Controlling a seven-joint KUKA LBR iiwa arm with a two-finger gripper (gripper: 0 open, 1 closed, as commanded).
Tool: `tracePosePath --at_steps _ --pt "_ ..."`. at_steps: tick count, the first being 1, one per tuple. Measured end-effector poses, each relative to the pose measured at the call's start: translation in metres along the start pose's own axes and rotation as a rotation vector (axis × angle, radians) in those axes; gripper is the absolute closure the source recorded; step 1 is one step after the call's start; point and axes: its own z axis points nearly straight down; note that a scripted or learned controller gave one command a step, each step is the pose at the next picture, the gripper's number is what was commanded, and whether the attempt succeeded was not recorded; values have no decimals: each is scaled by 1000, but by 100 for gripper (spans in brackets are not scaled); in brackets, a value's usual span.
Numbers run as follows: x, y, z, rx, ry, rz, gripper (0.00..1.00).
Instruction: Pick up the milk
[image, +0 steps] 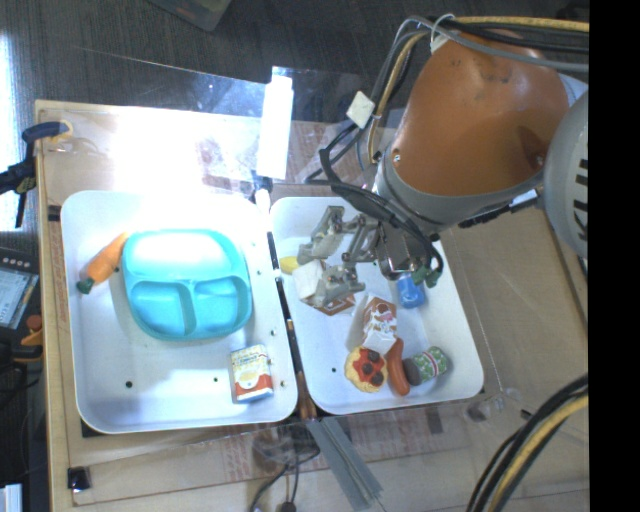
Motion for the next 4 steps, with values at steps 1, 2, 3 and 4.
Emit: tracePosePath --at_steps 1,2,3,4 --pt "-34 64 -35 0 -1 -186 100" --pt "9 133 16 -1 4 -410 100" --pt "-87 201 35 -2 2 -656 100" --pt "-74 211 5 -2 -1 -894 100"
